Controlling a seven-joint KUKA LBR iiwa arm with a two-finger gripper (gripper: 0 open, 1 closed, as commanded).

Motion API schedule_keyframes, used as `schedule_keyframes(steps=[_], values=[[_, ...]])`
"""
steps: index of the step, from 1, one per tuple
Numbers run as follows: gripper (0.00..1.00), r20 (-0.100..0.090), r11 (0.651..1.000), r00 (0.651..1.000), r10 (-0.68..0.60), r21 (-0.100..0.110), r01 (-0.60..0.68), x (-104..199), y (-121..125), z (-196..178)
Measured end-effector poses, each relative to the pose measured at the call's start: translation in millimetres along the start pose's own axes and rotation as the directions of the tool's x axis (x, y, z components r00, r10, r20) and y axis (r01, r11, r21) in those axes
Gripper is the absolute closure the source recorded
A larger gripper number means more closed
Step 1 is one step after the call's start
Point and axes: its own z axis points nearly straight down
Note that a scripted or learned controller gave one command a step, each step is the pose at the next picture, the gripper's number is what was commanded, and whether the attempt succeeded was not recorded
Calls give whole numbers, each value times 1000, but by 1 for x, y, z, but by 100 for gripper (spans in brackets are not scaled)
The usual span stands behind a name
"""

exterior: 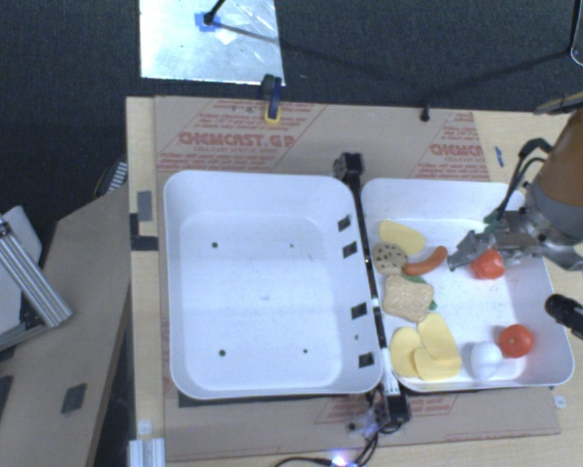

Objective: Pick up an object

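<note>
Camera view has the hand [471, 249] low in the right bin [562, 358], a red tomato-like piece [488, 266] just beneath it, grip unclear; the next move, seemingly, is closing and lifting.

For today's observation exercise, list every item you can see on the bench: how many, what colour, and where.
Bins: 2, white, side by side on the bench.
Yellow pieces: about 4, right bin, one at its top left, the rest at its bottom left.
Sausage: 1, orange-red, right bin centre.
Cookie: 1, brown, beside the sausage.
Cracker: 1, tan, below the cookie.
Egg: 1, white, bottom right.
Tomatoes: 2, red, right side; one at the gripper.
Gripper: 1, grey, over the right bin.
</note>
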Motion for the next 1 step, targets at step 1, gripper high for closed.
schedule_keyframes(steps=[1], values=[[0,0,1000,1000,-5,0,5,31,36,40]])
